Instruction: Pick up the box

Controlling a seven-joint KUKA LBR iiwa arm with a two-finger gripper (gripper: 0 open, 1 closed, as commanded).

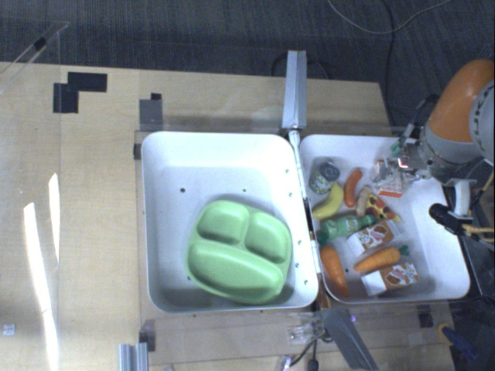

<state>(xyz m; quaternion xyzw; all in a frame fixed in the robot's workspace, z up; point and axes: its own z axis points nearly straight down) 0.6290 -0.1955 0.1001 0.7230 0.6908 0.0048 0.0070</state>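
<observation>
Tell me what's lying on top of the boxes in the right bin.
A carrot lies across the gap between the upper box and the lower box, covering their near edges. The green bottle meets the upper box's corner. What is underneath the boxes is hidden.

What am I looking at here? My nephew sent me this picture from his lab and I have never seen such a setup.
This is one photo from a camera fixed above a workbench, looking down at a slant. The grey machine with the orange band at the right edge is a robot arm; its hand is over the far corner of the right shallow white bin, and I cannot tell whether it holds anything. That bin holds toy groceries: a yellow banana, orange carrots, a green bottle, a small tin can and small printed cardboard boxes. The left shallow white bin holds a green three-compartment plastic tray.
</observation>
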